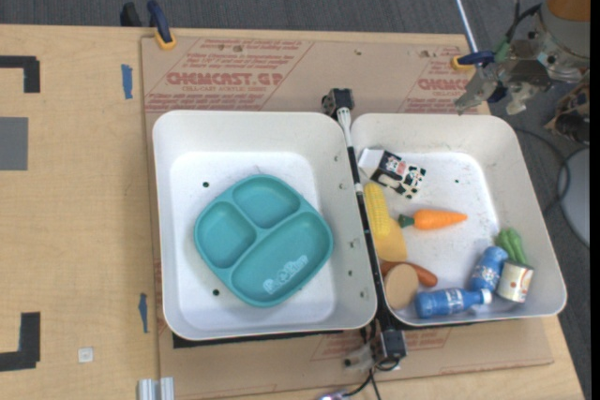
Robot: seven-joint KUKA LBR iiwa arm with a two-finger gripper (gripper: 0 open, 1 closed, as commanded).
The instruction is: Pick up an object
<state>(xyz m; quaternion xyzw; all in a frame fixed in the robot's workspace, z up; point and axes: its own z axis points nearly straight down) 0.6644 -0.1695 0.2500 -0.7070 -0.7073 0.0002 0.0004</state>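
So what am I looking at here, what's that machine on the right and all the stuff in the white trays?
One camera looks down from above the bench. At the upper right is a robot arm; its gripper hangs over the bench just beyond the right bin, holding nothing. That bin contains toy items: a corn cob, a carrot, two blue bottles, a small can and a black-and-white packet. The left bin holds a teal divided plate.
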